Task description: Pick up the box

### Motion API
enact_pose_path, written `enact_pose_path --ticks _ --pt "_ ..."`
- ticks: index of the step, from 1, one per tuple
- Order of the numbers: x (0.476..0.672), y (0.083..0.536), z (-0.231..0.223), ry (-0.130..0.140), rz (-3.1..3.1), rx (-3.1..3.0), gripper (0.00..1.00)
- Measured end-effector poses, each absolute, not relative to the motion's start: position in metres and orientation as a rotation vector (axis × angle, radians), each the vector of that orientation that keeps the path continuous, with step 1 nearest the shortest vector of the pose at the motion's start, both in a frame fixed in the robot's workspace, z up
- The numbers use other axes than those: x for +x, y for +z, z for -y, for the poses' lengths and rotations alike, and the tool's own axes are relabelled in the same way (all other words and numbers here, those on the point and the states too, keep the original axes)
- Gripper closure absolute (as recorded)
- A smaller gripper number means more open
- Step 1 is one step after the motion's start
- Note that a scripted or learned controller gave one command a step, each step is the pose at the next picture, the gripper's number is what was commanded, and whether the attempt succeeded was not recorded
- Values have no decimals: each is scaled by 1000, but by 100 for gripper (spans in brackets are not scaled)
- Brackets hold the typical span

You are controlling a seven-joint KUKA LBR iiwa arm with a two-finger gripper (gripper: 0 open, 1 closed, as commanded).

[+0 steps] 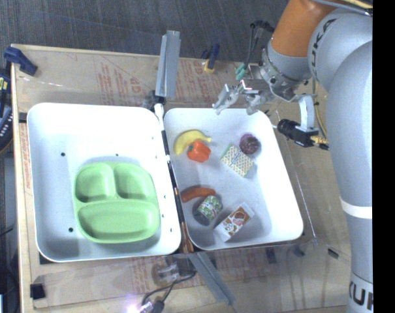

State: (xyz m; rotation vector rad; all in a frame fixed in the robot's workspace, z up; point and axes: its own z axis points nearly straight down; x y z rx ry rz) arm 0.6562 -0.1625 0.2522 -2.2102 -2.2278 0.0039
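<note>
A small box (238, 160) with a pale green and yellow pattern lies tilted in the right bin (282, 194), right of centre. A second, flatter carton (234, 222) with a red and white picture rests near that bin's front wall. My gripper (237, 103) hangs over the bin's far rim, above and behind both boxes. Its two fingers are spread apart with nothing between them. The patterned box is well in front of the fingertips, nearer the camera.
In the right bin also lie a banana (190, 137), an orange-red pepper (198, 151), a dark round fruit (250, 144), a red sausage-like piece (197, 192) and a small can (208, 208). The left bin (47, 142) holds a green divided tray (115, 201).
</note>
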Motion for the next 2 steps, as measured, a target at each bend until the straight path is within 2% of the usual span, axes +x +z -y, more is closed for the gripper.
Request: enact_pose_path --ticks 1,2 --pt "631 96 210 -2 2255 -2192 0" --pt "605 97 209 -5 2358 -2086 0"
